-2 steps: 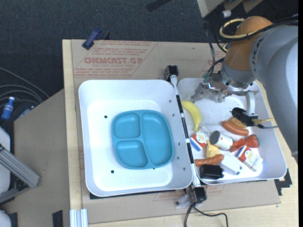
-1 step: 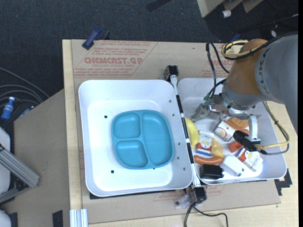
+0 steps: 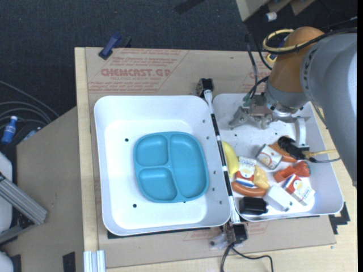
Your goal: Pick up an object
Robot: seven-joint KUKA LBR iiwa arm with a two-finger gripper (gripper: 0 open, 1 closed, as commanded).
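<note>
1. Camera view: the claw (image 3: 249,115) hangs low over the far part of the right bin (image 3: 329,200), near the divider between the two bins. Its fingers look splayed wide with nothing between them.
2. The step in hand seems to be the approach; nothing is gripped yet.
3. The likely targets lie heaped toward the right bin's near edge: a yellow banana (image 3: 229,157) along the left wall, its long axis running from far edge to near edge, a red sausage (image 3: 248,189) lying across, and a black block (image 3: 253,205) at the near-left corner.
4. The next move probably calls for shifting toward the near edge, then descending.
5. The left bin (image 3: 113,123) holds a blue divided plate (image 3: 170,166).
</note>
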